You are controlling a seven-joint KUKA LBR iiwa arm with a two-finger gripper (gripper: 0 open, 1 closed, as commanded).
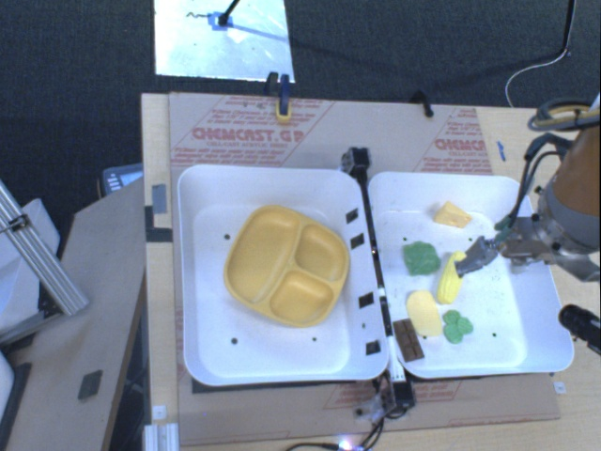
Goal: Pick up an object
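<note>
In right bin (526, 346), we see gripper (467, 261) low over floor, arm entering from right. Fingertips touch top of yellow banana-shaped piece (449, 281); whether fingers apart or together, we cannot tell. Around banana: green leafy piece (422, 257) just left, yellow wedge (453, 216) above, pale yellow oval (424, 312) below, small green cluster (457, 326) below-right. Left of banana, in left bin (202, 346), we see yellow divided plate (286, 265).

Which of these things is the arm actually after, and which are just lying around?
In play: gripper, yellow corn-like piece by it, green lump, yellow wedge, pale yellow piece, small green piece.
Lying about: yellow divided plate, left bin.
</note>
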